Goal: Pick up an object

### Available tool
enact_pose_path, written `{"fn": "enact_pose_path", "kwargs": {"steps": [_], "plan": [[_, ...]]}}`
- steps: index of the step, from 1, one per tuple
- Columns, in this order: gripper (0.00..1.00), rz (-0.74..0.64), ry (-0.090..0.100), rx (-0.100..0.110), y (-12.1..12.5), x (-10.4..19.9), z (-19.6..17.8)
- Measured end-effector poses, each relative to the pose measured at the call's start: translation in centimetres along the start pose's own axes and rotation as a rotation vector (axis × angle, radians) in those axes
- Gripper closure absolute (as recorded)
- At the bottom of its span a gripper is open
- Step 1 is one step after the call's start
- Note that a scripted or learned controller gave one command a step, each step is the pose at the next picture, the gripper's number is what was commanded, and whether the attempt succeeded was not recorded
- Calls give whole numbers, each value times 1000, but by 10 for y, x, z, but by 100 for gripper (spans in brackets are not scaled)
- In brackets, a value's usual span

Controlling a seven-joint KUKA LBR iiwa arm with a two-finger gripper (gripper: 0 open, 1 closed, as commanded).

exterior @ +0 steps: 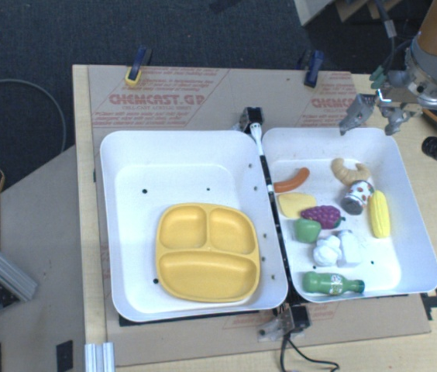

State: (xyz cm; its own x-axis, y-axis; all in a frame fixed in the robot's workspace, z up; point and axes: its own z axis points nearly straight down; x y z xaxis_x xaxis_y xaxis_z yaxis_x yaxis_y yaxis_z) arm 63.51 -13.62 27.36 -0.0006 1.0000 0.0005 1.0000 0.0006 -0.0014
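Left bin (pixel 125 208): we record a yellow divided plate (pixel 207 253) toward its near edge.

Right bin (pixel 412 231): toy foods clustered mid-floor.
- Green bottle (pixel 333 284), lying flat by the near edge.
- Corn cob (pixel 379 213), toward the right wall.
- Sausage (pixel 291 180), near the left wall, far half.
- Cheese wedge (pixel 295 204), just beside the left wall.
- Purple grapes (pixel 325 215), touching a green pepper (pixel 307 230).
- White crumpled piece (pixel 336 248), exact kind unclear.

Gripper (pixel 373 113): above the right bin's far edge, fingers apart, nothing between them.

We judge the step as approach, no pick yet made. Next move calls for travelling inward over one item, the isolated corn cob seeming easiest, then descending.
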Motion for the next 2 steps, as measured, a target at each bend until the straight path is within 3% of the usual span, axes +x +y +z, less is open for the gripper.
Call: {"fn": "enact_pose_path", "kwargs": {"steps": [1, 2], "plan": [[0, -5, -2, -24, -33, 72, -264], [0, 1, 2, 16, -74, 90, -112]]}}
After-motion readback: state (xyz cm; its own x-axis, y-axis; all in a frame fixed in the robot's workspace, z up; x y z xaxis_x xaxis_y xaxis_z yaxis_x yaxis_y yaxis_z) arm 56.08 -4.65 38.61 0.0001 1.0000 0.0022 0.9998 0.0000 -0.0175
